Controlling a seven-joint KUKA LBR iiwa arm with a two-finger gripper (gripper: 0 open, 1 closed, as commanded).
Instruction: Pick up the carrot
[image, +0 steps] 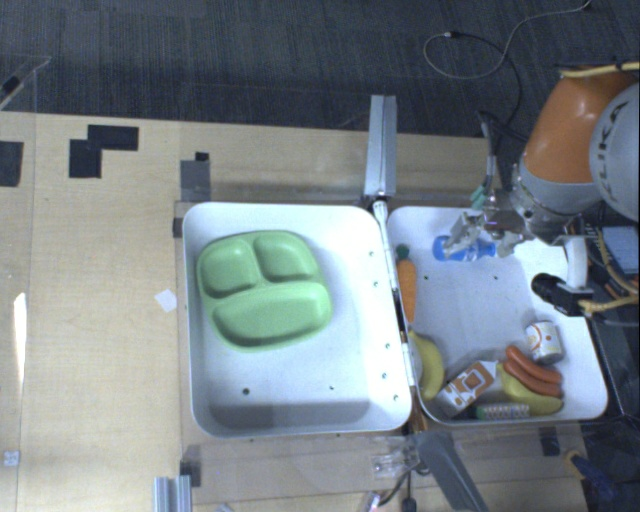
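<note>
Carrot (406, 288) lies against bin's left wall, apart from fingers (478, 238); their state unclear.

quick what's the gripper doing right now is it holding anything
Gripper: over the right bin's far side, above a blue thing; open or closed cannot be told.

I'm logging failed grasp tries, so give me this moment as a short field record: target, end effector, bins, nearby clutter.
target: carrot, lying along the left wall of the right bin, green top toward the far end
end effector: over the far part of the right bin, apart from the carrot
blue item: by the end effector; hold unclear
left bin: holds a green divided plate
clutter: banana, sausages at the near end
</note>
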